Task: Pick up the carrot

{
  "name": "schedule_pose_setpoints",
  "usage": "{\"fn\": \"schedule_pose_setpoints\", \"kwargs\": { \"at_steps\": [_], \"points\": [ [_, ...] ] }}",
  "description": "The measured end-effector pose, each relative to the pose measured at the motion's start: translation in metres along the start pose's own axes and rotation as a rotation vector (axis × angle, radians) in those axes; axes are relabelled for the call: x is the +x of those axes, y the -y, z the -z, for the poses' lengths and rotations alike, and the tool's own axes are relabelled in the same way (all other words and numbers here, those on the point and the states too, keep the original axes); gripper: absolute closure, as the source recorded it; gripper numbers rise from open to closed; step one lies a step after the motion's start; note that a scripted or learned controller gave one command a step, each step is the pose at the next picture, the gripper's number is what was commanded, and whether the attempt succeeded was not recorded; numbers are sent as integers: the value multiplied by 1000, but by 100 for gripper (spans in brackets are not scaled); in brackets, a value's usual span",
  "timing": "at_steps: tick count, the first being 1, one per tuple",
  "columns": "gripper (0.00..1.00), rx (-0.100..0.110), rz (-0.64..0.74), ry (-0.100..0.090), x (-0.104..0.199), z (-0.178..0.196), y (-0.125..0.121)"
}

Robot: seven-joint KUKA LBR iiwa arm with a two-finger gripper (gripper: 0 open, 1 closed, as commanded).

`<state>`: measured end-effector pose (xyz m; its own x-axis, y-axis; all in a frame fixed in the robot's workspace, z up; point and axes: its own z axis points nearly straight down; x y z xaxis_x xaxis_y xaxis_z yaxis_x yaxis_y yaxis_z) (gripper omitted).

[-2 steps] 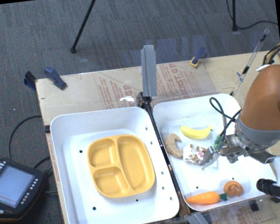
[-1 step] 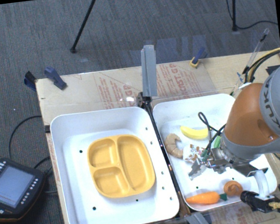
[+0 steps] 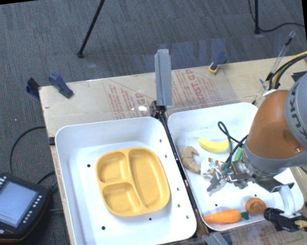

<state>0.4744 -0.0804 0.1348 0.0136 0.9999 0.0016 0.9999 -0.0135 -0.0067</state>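
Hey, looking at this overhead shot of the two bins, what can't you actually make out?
- Gripper, camera view: too small and cluttered with cables to tell how the jaws stand.
- Patterned item beside the gripper: too small and blurred to identify.
- Right bin: its right side is hidden under the arm.
- Round orange-brown item next to the carrot: too small to identify.

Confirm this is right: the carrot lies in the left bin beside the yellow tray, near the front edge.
Wrong bin. The camera view shows the carrot in the right bin, near its front edge; the yellow tray sits alone in the left bin.
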Motion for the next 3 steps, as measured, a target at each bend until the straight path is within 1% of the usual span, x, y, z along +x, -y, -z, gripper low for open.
{"fn": "schedule_pose_setpoints", "kwargs": {
  "at_steps": [1, 2, 3],
  "points": [
    [0, 1, 115, -1, -32, -10, 0],
    [0, 0, 233, -1, -19, -4, 0],
    [0, 0, 233, -1, -19, -4, 0]
  ]
}}
